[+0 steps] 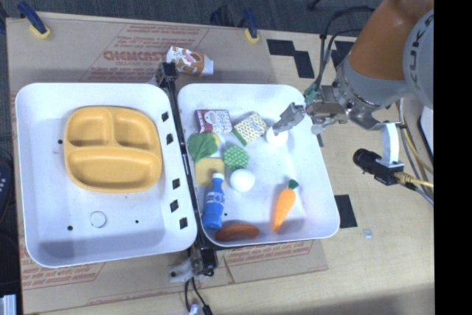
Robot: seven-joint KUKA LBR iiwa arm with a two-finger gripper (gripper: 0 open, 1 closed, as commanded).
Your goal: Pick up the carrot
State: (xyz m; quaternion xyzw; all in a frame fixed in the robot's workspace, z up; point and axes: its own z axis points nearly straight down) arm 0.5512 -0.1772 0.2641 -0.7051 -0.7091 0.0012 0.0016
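The carrot (284, 206), orange with a green top, lies in the right bin (318, 188) near its front right corner, green end pointing to the back. My gripper (286, 122) hangs over the back right part of the same bin, well behind the carrot and apart from it. Nothing from the bin is lifted. A small white object (277, 136) sits just under the gripper's tip.
The right bin also holds a blue bottle (214, 201), a white ball (242, 179), a red sausage (236, 231), green toys (200, 145), a checkered pack (251, 127) and a small box (214, 119). A yellow divided plate (112, 147) fills the left bin. A carton (188, 60) lies behind the bins.
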